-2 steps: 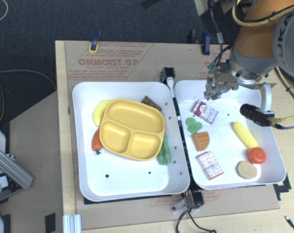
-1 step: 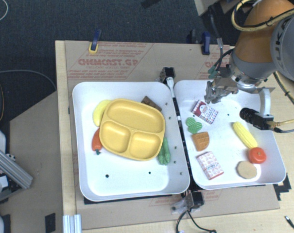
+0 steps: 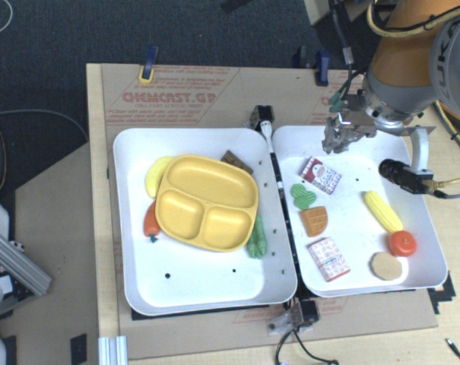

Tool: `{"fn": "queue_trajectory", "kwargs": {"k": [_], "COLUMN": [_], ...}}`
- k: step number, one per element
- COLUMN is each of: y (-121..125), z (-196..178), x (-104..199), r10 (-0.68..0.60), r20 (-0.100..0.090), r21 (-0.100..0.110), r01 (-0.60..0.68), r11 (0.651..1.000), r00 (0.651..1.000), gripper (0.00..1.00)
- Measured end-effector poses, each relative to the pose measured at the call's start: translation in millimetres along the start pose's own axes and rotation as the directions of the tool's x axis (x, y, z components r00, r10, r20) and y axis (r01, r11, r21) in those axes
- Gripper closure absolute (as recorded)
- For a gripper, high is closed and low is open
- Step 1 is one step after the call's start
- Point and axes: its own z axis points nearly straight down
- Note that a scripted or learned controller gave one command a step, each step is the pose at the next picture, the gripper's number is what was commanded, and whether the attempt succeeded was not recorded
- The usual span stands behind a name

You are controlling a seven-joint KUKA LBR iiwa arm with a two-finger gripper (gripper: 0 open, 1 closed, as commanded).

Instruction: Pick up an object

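Fig.: slanted top view, two bins on the table (image 3: 100, 128).

(a) Risks, as I judge them from my station. The end effector (image 3: 338, 141) hangs over the upper-left part of the right bin (image 3: 350, 211), near that bin's top rim. A straight descent from here looks likely to land on bare bin floor, up and to the right of the red-and-white packet (image 3: 321, 175), and come away w/ nothing. The nearest candidate is that packet, so I take it as the obj. to pick. It lies flat and tilted in the upper left of the right bin. A flat packet gives little to pinch, so a grasp may slip off or shove it down-frame into the green piece (image 3: 302, 197) just below. That piece sits close above the orange-brown piece (image 3: 315, 220), so a push could jam all three. The other items are well apart from the tool, toward lower right: a 2nd red-and-white box (image 3: 329, 258), yellow corn (image 3: 383, 210), red tomato (image 3: 402, 242) and tan disc (image 3: 386, 265). The left bin (image 3: 199, 280), w/ its yellow divided tray (image 3: 207, 202), is not in play.

(b) End effector. It touches no obj. that I can see and appears to carry nothing. I cannot tell how wide it is set, as the view is too small and dark there.
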Motion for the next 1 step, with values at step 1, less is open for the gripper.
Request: {"fn": "queue_trajectory", "kwargs": {"k": [1], "y": [-1.4], "z": [20.9], "x": [1.3], "r10": [0.001], "r20": [0.0], "r21": [0.007], "r01": [-0.001], "r11": [1.0], "r00": [1.0], "gripper": [1.0]}}
